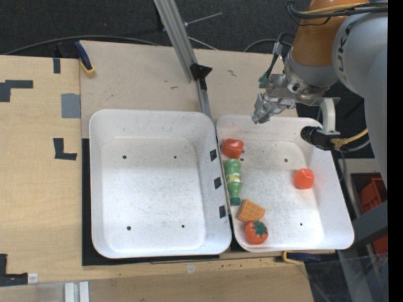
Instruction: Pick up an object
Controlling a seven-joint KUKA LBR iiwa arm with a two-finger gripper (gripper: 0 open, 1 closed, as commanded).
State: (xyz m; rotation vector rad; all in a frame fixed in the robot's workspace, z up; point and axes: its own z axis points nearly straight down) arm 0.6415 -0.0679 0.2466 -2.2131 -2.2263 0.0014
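Arm: The grey KUKA arm with its orange band reaches in from the right side of the tabletop, its wrist above the far edge of the right bin.
Jaws [261, 115]: They hang over the far left corner of the right bin [327, 231], tips pointing down at the rim; nothing can be seen between them, and from this angle whether they are spread or pressed together cannot be told.
Right bin: A shallow white tray at the tabletop's near right, holding five small toy foods.
Red round piece [232, 148]: Lies by the bin's left wall near the far corner, just below and left of the jaws, apart from them.
Green piece [233, 180]: A long green and yellowish item, possibly a toy vegetable, lying along the left wall just nearer than the red round piece.
Waffle-like square [251, 211]: Tan and gridded, near the bin's near left corner, just beside the green piece's end.
Tomato [256, 232]: Red with a green top, at the near left corner, touching or almost touching the tan square.
Orange piece [303, 178]: Sits alone toward the bin's right wall, well apart from the others.
Left bin [101, 168]: White, side by side with the right bin, its floor speckled.
Metal post [179, 36]: A slanted silver pole rising from behind the seam between the bins.
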